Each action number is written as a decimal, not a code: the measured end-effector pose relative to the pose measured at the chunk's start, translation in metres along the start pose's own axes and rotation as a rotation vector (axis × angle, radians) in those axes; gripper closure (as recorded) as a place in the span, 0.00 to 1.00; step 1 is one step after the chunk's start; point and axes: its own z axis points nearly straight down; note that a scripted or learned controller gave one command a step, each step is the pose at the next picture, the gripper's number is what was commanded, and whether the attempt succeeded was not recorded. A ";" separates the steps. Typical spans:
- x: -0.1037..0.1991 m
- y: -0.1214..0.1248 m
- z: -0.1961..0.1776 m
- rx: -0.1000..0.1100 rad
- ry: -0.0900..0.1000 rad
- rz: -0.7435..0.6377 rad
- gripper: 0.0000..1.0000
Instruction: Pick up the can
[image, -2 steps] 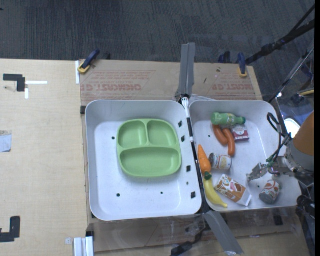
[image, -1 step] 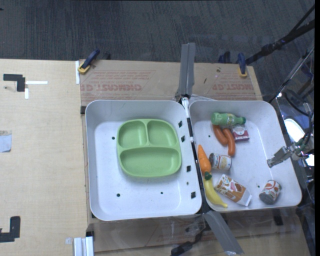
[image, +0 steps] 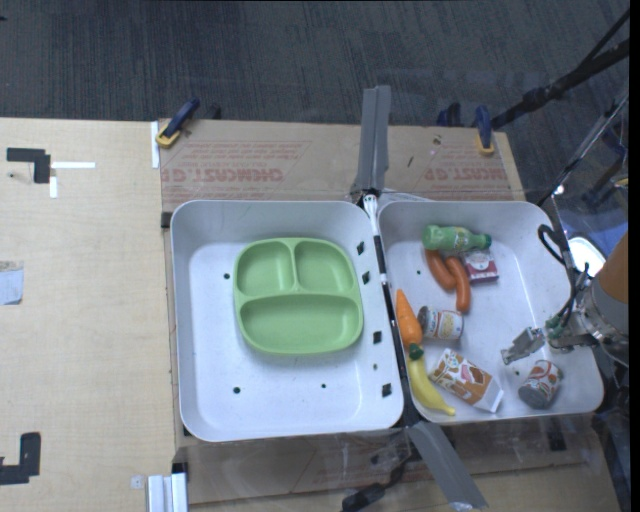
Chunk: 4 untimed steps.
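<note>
Pictured from above at a slant: two shallow white plastic bins side by side on a wooden bench (image: 80, 300), the left bin (image: 200, 400) bearing a pale green divided plate (image: 298, 296). Seen toward the left of the right bin (image: 525, 215): a small silvery can with a pale label (image: 441, 323), apparently on its side, just right of an orange carrot (image: 407, 318) and on the near side of two orange sausage-shaped pieces (image: 452, 277). Caught well to the right of the can, low over the bin's near right part: the metal two-finger gripper (image: 524, 345), apart from the can and with nothing visibly in its grasp; whether open or closed, impossible to tell at this size. Just on the near side of the gripper, a crumpled grey and orange object (image: 541, 383), too unclear to name. Also in the right bin: a green plastic bottle (image: 455, 238) lying at the far side, a small red and white packet (image: 482, 268) beside the sausage-shaped pieces, a yellow banana (image: 426, 386) along the near left wall, and an orange and white carton (image: 466, 380) just right of the banana.
</note>
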 end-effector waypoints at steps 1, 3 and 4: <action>0.000 0.000 0.000 -0.001 0.000 0.000 0.00; -0.001 0.002 0.006 -0.004 -0.003 -0.584 1.00; -0.001 0.002 0.006 -0.004 -0.003 -0.584 0.00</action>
